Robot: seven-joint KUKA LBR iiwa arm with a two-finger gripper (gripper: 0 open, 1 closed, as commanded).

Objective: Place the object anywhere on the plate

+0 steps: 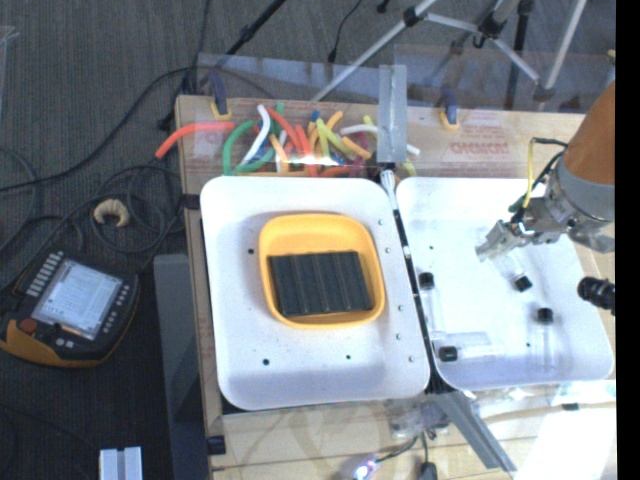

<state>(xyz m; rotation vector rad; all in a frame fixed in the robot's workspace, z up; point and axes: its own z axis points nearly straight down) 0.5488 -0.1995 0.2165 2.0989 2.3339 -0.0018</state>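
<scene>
Left white bin (240,368) sits nearest, bearing a yellow plate (320,230) with a dark ribbed slab (319,282) on it. The tool (497,241) hangs over the right bin (470,298), grip state unreadable. Which object is meant is unclear; small dark bits (521,284) lie there, so placing looks undone.

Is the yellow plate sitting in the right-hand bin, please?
No, the yellow plate lies in the left bin, while the gripper hangs over the right bin.
</scene>
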